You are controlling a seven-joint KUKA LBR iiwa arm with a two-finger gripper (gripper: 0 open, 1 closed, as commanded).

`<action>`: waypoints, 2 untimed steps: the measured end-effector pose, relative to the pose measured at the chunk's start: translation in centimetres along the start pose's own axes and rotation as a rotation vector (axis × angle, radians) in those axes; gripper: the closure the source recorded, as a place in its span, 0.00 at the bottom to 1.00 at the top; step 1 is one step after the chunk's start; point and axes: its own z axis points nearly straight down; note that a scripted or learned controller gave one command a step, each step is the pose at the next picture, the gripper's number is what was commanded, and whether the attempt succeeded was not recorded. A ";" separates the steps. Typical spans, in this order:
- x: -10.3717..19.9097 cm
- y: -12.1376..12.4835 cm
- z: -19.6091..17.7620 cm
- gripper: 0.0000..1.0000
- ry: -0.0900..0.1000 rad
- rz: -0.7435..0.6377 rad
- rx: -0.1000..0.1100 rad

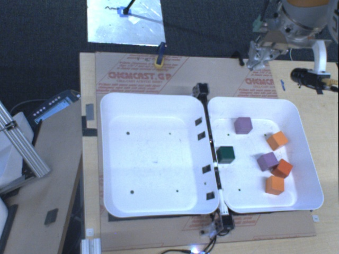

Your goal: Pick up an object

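The right bin (249, 197) holds several cubes. A purple cube (243, 125) lies near its far side and a dark green cube (225, 154) rests close to the divider. Along the right wall lie an orange cube (277, 140), a second purple cube (267, 161), a red-orange cube (283, 168) touching it, and another orange cube (274, 184). My gripper (256, 60) hangs above the cardboard beyond the right bin's far edge, well away from every cube, with nothing seen in it.
The left bin (153, 157) sits beside the right one, black clips (202, 135) along the shared edge. A shiny sheet (125, 14) lies at the back left, a yellow and blue clamp (159, 57) before it. An aluminium rail (21, 147) stands at far left.
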 end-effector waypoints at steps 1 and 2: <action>2.2 0.0 0.4 1.00 0.000 0.000 -0.001; 3.8 0.0 0.7 1.00 0.000 0.000 -0.001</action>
